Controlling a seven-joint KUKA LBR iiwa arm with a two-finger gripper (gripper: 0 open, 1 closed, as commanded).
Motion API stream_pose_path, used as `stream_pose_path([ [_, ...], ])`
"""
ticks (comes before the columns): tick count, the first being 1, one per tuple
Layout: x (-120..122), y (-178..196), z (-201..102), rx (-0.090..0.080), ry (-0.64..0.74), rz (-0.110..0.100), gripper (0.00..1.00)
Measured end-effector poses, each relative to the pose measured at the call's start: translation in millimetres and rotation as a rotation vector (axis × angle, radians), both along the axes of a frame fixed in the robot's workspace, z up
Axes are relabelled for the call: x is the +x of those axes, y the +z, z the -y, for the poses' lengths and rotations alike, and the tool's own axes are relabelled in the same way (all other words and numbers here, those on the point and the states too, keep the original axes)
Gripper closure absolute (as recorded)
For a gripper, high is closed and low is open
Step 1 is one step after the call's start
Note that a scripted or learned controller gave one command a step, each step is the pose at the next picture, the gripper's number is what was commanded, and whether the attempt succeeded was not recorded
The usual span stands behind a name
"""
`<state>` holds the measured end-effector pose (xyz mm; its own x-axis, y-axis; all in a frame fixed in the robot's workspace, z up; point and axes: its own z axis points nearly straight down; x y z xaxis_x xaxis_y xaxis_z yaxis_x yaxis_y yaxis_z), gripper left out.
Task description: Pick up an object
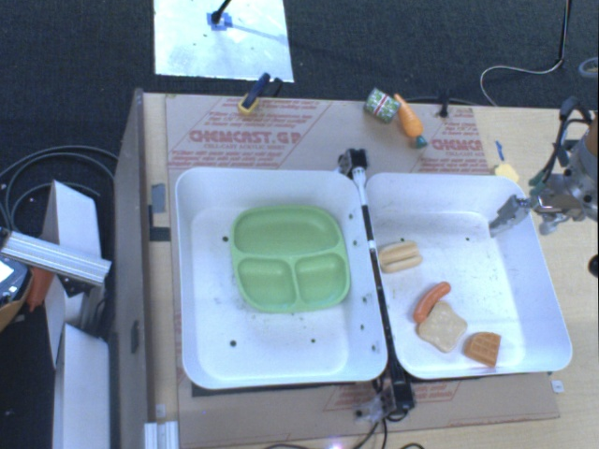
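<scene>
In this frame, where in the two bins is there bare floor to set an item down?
Right bin: bare back half behind the hot dog. Crowded at front: sausage, bread slice, orange wedge. Left bin: narrow margins around the green tray.

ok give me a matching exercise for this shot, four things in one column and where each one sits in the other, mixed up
Things:
1. green tray
2. hot dog
3. cracker
4. carrot

Places:
A. on the cardboard behind the bins
B. near corner of the right bin
C. left bin
D. right bin, close to the divider

Pairs: 1-C, 2-D, 3-B, 4-A
</scene>
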<state>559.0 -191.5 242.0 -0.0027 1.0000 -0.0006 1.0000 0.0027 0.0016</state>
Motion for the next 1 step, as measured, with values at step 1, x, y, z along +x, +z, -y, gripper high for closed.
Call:
stream_pose_path([
  [1,-38.2,-54.4,-42.4,0.001,0.001,-0.002,0.00],
])
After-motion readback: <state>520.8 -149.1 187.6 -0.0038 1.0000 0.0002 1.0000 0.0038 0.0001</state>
